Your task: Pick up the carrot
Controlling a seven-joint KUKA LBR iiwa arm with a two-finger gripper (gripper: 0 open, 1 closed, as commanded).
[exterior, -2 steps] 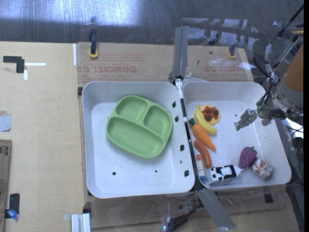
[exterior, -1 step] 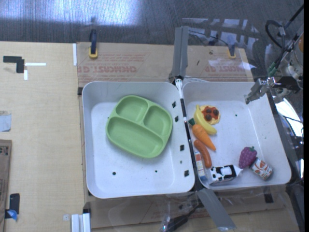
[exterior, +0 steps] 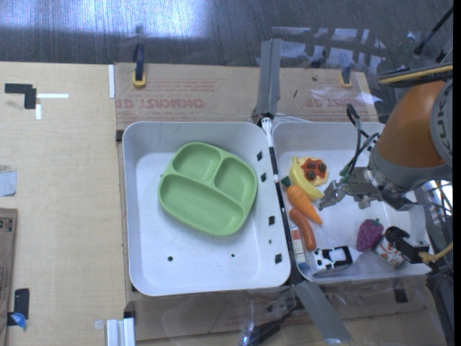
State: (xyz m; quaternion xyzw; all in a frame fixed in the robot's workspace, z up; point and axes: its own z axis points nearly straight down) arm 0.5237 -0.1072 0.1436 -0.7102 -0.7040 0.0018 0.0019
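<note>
The carrot [exterior: 303, 203] is orange and tapered. It lies slantwise in the left part of the right bin [exterior: 338, 137], just below a yellow banana [exterior: 301, 179]. My gripper [exterior: 347, 195] hangs over the middle of that bin, a short way right of the carrot and apart from it. Its fingers stand open with nothing between them. The grey arm with its orange band [exterior: 412, 125] reaches in from the right.
Around the carrot lie a pizza-like toy [exterior: 315, 169], an orange-red sausage [exterior: 305, 231], a black-and-white cow-patterned item [exterior: 333, 258], purple grapes [exterior: 369, 233] and a small can [exterior: 392, 251]. The left bin [exterior: 140, 215] holds a green divided plate [exterior: 207, 187].
</note>
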